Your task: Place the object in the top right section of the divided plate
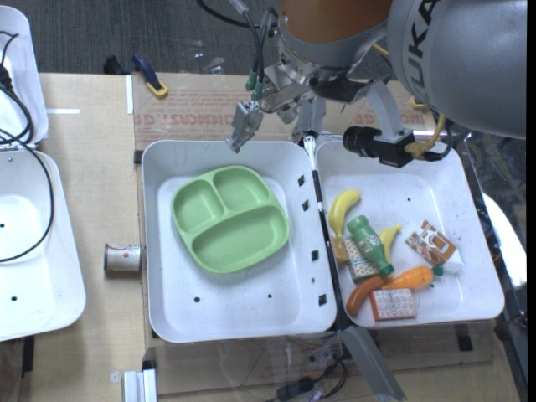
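Observation:
The green divided plate [231, 218] lies in the left white bin [159, 291], with nothing in its sections. My gripper [275, 134] hangs over the far rim of that bin, just beyond the plate's top right section. It is open, and nothing shows between its fingers [243, 128]. The loose objects lie in the right bin [469, 182]: a yellow banana [342, 208], a green bottle [369, 244], an orange carrot [389, 284], a red box [394, 304] and a snack packet [432, 245].
The grey arm [469, 48] crosses above the right bin's far side, with a black fitting [381, 145] hanging over it. A small can [123, 258] lies on the bench left of the bins. A white tub with a black cable [25, 224] stands at far left.

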Controlling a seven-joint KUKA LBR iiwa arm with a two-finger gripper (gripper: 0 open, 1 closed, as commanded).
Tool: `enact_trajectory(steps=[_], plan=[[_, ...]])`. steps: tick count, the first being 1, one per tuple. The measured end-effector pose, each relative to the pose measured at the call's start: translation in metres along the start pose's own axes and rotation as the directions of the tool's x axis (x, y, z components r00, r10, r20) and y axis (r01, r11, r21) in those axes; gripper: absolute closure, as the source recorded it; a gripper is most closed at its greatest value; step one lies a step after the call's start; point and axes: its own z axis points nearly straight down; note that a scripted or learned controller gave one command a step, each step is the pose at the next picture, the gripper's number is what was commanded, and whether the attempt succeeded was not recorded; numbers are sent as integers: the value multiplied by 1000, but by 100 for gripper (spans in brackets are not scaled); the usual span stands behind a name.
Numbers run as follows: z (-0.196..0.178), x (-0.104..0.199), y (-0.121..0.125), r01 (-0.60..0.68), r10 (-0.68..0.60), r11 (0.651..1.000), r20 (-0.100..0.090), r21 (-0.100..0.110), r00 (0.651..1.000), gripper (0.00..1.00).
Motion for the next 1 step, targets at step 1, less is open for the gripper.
enact_trajectory(steps=[1], plan=[[0,0,0,0,0,1000,0,0,1000,0]])
